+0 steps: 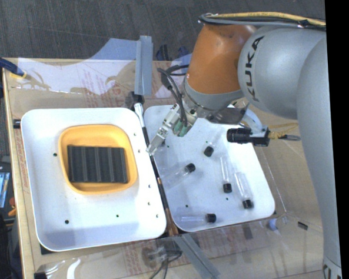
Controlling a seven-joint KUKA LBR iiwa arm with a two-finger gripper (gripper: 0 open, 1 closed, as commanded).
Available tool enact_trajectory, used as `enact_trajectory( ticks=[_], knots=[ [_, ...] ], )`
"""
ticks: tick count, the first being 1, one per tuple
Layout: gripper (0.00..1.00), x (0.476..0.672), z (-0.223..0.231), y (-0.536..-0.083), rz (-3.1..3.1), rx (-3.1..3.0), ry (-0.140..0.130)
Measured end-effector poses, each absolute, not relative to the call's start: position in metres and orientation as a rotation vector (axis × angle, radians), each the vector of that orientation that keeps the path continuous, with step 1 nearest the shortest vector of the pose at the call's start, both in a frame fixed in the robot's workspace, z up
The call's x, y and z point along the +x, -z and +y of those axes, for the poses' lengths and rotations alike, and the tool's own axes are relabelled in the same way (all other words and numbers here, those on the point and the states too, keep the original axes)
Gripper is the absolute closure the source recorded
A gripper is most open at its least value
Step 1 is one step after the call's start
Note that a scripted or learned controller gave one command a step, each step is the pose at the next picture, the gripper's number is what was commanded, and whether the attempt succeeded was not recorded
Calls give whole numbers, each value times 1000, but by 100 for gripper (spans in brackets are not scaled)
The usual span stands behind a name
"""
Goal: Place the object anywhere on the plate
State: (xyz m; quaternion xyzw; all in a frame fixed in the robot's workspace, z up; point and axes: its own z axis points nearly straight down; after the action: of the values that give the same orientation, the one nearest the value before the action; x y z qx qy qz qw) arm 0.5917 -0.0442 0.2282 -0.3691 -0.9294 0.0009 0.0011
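While the gripper (162,132) hovers over the right bin's (262,202) upper-left corner, nothing is on the yellow plate (95,135) to its left; transfer not done. It seems to pinch one clear vial (157,141), slanting down-left toward the plate. Other black-capped vials (182,171) lie below-right.

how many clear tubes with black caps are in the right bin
5 clear black-capped tubes visible: top centre, middle-left, two at right, one near the front edge. The arm may hide more.
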Motion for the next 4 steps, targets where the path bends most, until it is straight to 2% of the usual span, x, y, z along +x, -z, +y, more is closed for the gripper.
enact_trajectory(
  ticks=[4],
  knots=[
    [0,592,-45,-228,-2917,-1160,-3]
  ],
)
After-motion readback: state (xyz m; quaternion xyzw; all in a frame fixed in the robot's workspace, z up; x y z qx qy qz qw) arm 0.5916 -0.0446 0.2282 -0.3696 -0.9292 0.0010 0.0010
